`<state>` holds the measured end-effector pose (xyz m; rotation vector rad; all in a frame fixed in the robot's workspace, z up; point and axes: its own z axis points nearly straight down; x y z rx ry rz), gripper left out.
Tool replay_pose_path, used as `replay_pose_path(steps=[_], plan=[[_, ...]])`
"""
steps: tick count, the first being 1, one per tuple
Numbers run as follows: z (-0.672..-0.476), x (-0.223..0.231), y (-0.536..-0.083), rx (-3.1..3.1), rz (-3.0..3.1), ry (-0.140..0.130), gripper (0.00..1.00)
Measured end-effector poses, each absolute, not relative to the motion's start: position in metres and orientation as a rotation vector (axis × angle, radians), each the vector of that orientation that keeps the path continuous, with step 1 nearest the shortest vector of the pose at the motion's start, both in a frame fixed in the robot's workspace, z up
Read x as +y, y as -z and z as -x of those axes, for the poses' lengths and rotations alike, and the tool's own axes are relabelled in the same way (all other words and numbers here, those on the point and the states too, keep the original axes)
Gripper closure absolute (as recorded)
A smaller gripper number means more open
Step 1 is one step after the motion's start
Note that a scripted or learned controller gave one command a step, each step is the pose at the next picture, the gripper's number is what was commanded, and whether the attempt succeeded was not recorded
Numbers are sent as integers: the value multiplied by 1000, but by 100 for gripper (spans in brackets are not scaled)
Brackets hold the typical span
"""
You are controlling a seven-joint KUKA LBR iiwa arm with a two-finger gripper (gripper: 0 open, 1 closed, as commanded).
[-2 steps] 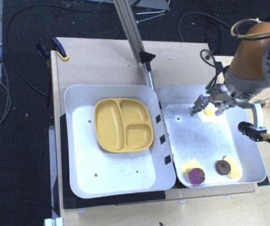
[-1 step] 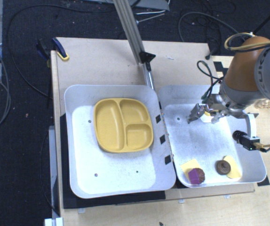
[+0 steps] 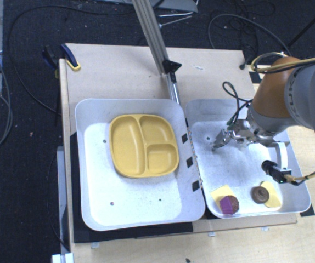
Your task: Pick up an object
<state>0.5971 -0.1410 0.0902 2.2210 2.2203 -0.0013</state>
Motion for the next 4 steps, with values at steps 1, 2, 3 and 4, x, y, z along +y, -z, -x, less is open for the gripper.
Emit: replay_pose_path(steps=[1,2,3,4], plan=[[-598,-142,-104,2217,-2219,-2,100],[-601,-145,-167,2219,-2217,-4,100],[-610,-150,-225,2219,-2216,-4,100],[-611,-150,-255,2221,-2217,-4,100]])
